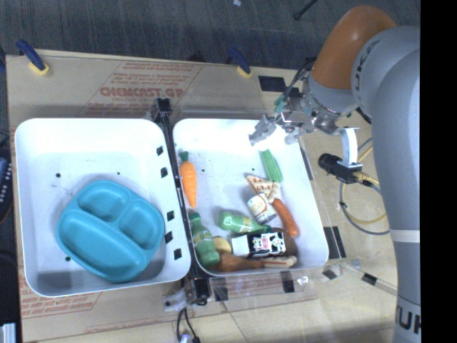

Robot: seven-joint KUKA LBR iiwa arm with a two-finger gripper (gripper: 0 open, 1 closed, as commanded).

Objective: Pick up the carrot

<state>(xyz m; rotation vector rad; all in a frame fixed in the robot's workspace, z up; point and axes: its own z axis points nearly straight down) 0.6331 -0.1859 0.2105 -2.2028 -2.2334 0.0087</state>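
Carrot (188, 182): lies in the right bin (214, 131), close along its left wall, orange body running lengthwise with the green top toward the far edge — nothing touches it from above.
Nearest neighbours: a green bottle (203, 243) sits further down the same left wall, toward the bin's near-left corner; a pale green piece (238, 222) lies just to the right of that.
Centre of right bin: a small can with a label (260, 207), a wedge-shaped tan piece (262, 186) above it, and a green stick-shaped vegetable (271, 165) above that, tilted.
Second orange item (286, 218): a reddish-orange sausage-like piece beside the can, nearer the bin's right wall — well apart from the carrot.
Near edge of right bin: a black-and-white carton (265, 244) and a brown wooden piece (246, 263) along the wall.
Gripper (268, 127): hovers over the far-right part of the right bin, above the green stick; whether its tips are spread or pressed together I cannot tell.
Left bin (43, 131): holds a blue divided tray (107, 229) toward its near side.
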